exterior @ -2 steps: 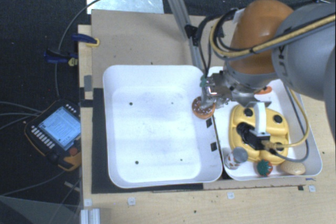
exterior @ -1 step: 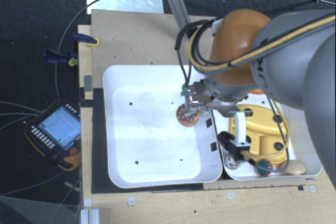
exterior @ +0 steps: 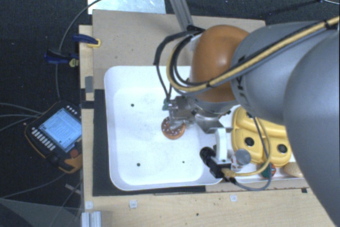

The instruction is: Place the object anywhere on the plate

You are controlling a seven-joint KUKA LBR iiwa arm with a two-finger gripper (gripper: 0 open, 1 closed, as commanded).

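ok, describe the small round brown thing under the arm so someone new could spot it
Start at the left white bin. Near its right side, just below the tool, sits a small round brown object with a speckled top. It is the only brown item on that bin's white floor; the yellow object lies further right, in the other bin.

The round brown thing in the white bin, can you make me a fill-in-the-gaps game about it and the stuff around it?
1. The small round brown object lies inside a shallow bin whose colour is ____.
2. The robot's gripper hangs right over the ____ object.
3. The bumpy plastic item in the neighbouring bin is coloured ____.
4. The band above the grey arm's wrist is coloured ____.

Missing words: white; brown; yellow; orange
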